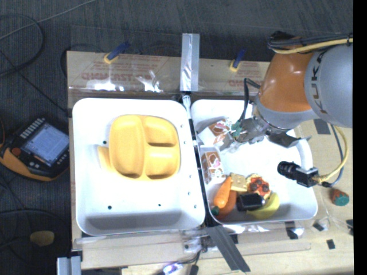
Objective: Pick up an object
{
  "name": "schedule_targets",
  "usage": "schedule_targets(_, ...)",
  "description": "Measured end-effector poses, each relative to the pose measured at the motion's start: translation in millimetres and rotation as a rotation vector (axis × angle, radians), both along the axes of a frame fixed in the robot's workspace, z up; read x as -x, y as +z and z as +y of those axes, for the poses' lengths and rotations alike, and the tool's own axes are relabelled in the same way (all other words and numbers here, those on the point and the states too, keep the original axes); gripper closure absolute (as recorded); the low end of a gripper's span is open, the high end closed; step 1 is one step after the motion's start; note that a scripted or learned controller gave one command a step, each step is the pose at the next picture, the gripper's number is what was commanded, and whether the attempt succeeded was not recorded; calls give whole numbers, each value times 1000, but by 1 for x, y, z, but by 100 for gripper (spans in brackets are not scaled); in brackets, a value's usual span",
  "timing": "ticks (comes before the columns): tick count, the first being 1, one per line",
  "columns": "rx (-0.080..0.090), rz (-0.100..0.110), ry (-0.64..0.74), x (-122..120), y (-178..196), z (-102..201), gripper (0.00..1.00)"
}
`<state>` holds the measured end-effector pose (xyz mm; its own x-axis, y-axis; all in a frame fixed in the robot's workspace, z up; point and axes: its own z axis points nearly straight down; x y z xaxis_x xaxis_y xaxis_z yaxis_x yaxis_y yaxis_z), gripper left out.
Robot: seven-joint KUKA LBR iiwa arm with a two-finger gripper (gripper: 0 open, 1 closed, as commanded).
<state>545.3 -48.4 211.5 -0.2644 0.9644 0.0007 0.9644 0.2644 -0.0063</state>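
The right bin [307, 153] holds several small things. A printed packet [220, 127] lies at its back left, and a second packet [211, 164] leans on the left wall. Along the front lie an orange carrot-shaped toy [223, 193], a black block [249, 201], a yellow banana [268, 207] and a small red and yellow piece [256, 184]. My gripper [242, 133] hangs low over the back of this bin, just right of the first packet. The grey and orange wrist [287, 90] covers the bin's back right corner.
The left bin [86, 153] holds a yellow divided tray [143, 145]. A grey clamp [190, 62] stands between the bins at the back. A handheld controller [40, 148] lies off the bench at the left.
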Motion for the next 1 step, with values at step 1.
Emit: schedule_targets(1,3,0,-150,-106,-7,52,100)
